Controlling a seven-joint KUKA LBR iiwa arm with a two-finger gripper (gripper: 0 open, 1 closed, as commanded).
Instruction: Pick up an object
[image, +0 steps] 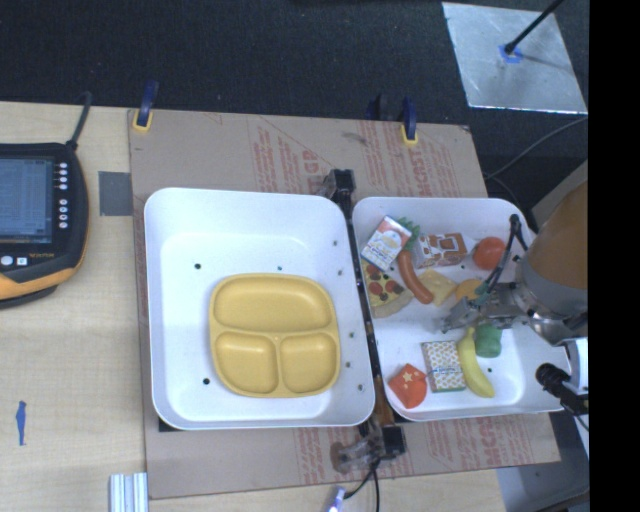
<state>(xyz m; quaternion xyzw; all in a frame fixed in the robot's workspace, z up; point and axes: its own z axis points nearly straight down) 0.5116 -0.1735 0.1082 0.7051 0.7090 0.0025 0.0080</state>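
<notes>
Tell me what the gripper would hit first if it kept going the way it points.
The gripper points toward the view's left, low in the right white bin. First in line looks like the toy hot dog, then the pizza slice; depth is unclear.

On the table (80, 360) the left bin (180, 300) holds a yellow divided tray (275, 333), while in the right bin (440, 212) the pincer (470, 312) hangs low among toy foods, near a banana (476, 368) and a sausage (414, 279).

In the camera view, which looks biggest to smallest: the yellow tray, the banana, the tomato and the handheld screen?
1. Yellow tray
2. Handheld screen, partly cut off at the edge
3. Banana
4. Tomato
</notes>
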